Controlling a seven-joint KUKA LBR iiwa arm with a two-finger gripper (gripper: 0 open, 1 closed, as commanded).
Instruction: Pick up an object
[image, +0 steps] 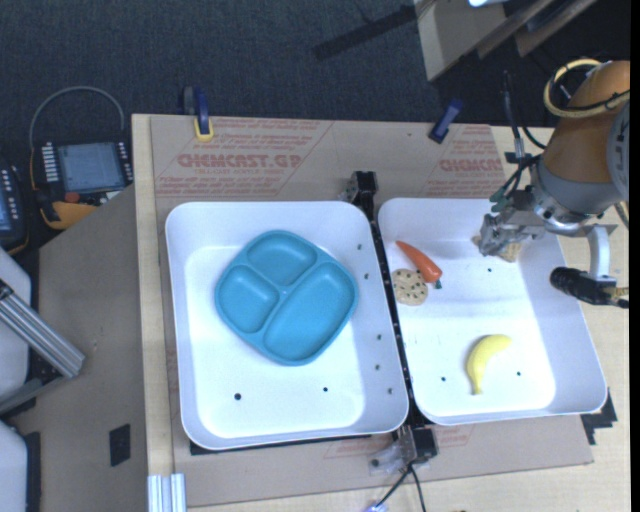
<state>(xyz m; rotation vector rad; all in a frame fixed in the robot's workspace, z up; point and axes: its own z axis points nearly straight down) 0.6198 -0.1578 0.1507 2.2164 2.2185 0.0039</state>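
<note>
The gripper (497, 240) is seen low over the far part of the right bin (560, 400); whether it is open or closed cannot be told. A toy carrot (419, 259) lies just to its left, near the bin's left wall, with a round cookie (409, 287) touching or nearly touching the carrot's near side. A yellow banana (484, 360) rests well nearer the camera, apart from the rest. All three are judged light, stiff plastic and somewhat slippery. The carrot is best taken across its thick middle. A blue divided plate (287, 296) sits in the left bin (200, 400).
</note>
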